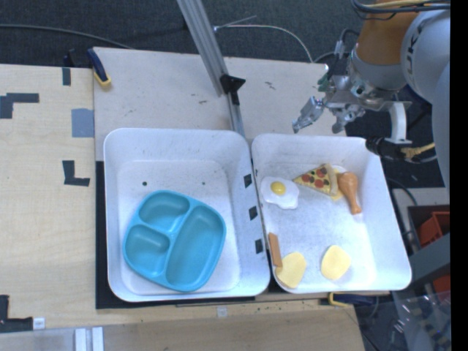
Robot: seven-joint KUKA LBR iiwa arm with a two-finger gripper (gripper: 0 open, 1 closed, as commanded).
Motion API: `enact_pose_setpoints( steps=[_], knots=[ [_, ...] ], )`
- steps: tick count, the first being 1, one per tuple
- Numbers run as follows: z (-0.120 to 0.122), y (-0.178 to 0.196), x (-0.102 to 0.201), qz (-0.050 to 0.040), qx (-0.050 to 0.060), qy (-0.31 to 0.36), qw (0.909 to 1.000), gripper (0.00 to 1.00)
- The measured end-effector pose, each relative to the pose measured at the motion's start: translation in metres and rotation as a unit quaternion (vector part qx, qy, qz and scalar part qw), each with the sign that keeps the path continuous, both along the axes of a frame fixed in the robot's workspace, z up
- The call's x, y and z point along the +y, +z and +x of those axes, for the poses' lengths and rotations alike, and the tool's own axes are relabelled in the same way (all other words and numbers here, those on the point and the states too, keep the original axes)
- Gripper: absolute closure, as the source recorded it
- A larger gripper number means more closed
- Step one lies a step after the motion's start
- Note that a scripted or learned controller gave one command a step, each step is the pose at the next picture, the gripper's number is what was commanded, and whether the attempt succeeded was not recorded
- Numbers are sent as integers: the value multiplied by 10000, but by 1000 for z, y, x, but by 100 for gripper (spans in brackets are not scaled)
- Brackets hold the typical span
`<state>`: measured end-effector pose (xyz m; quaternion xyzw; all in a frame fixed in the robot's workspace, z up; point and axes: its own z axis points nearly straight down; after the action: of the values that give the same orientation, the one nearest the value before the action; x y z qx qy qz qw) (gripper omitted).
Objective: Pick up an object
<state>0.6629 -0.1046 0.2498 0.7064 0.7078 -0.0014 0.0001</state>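
Jaws (319, 118) hang spread and empty in the upper right of the frame, just past the far rim of the right bin (380, 196), with the grey arm (431, 42) and its orange band rising behind them toward the top right corner. Everything worth picking lies below and slightly left of them in the picture, inside that bin. Nearest, by my reading, are the pizza slice (319, 179) and the drumstick (350, 191), which lie touching or just beside each other near the bin's upper wall; the drumstick's long axis runs down the frame with a slight lean to the right, so a pinch across its narrow width would probably suit it best. A fried egg (280, 191) sits left of the pizza, close to the divide between the bins. Lower down, two yellow chips (336, 262) and a thin sausage (274, 248) lie near the bottom edge, the sausage hard against the left wall, which leaves little room on that side. Open floor in the bin's middle gives the freest approach. A blue divided plate (174, 240) lies in the left bin (117, 196), well apart.
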Motion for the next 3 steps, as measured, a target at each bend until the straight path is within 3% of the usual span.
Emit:
enact_pose_setpoints(
  steps=[1,2,3],
  knots=[
    [-40,-93,-28,8,49,-20,10000,0],
    [-36,-78,-25,19,-2,3,10000,100],
    [-25,-74,-1,15,-8,15,10000,100]
  ],
)
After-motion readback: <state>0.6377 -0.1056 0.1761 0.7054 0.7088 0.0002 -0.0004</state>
